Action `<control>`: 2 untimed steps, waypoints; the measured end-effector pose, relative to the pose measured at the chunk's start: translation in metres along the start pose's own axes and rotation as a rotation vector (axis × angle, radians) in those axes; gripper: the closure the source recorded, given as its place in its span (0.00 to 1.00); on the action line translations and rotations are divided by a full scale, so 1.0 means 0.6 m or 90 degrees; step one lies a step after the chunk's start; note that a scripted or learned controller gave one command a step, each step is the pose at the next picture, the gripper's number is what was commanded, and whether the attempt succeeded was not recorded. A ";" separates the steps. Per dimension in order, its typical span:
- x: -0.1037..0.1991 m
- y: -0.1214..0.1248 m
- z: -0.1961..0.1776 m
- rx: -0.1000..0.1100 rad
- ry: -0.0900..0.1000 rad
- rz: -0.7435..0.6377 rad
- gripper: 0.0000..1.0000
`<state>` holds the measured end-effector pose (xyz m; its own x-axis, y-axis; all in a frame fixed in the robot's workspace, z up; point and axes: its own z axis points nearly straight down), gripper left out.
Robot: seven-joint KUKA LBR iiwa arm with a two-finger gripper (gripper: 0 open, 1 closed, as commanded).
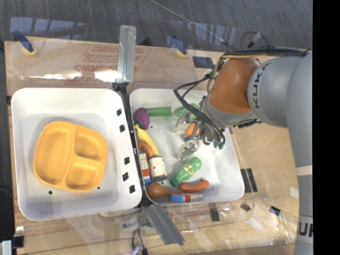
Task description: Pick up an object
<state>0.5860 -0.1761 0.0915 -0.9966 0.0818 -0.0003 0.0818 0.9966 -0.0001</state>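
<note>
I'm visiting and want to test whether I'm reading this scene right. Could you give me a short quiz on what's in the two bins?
1. True or false: the yellow divided plate lies in the same bin as the toy food.
2. Which lies nearest the wall between the bins? A) green bottle B) banana C) red sausage
3. Fill in: the hand is over the ____ bin, as the camera sees it.

Key
1. False: the plate is alone in the left bin; the food is in the right bin.
2. B
3. right
</note>
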 end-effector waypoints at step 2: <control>0.015 -0.054 -0.004 0.000 -0.003 -0.035 0.00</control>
<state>0.5746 -0.2075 0.0942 -0.9996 0.0267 -0.0051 0.0267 0.9996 -0.0003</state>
